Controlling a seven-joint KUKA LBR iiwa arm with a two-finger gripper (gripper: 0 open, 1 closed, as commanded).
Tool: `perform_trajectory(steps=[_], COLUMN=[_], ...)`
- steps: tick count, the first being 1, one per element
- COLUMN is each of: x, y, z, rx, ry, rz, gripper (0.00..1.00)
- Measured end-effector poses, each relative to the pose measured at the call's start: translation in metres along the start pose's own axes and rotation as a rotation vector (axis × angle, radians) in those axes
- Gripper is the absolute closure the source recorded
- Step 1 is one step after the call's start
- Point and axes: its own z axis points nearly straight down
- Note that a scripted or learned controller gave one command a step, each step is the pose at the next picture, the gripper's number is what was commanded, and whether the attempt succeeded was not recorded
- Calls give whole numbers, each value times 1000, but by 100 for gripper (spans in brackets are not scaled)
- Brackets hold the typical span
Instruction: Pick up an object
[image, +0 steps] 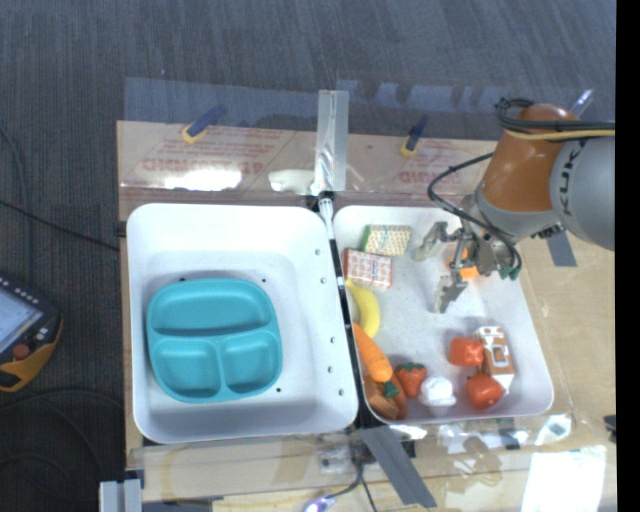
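Spread, empty fingers (441, 268) hover over two boxes (378, 254), one banana (366, 310), one carrot (373, 360).

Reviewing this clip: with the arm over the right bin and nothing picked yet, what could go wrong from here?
1. The tool hovers over bare floor of the right bin, with nothing between its fingers; closing here would likely grab nothing.
2. The toys are crowded: banana, carrot and strawberry sit packed along the left wall and front edge, so a grasp there may nudge neighbours or hit the wall.
3. The two small boxes lie flat, possibly hard to pinch.
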Motion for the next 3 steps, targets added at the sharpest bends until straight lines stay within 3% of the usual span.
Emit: perform_trajectory(steps=[1,2,3], x=[78,-2,72], y=[-11,28,-28], z=[-1,-2,-1], rx=[-3,-5,0], ry=[-1,9,-2], rz=[168,224,84], gripper=[0,0,0])
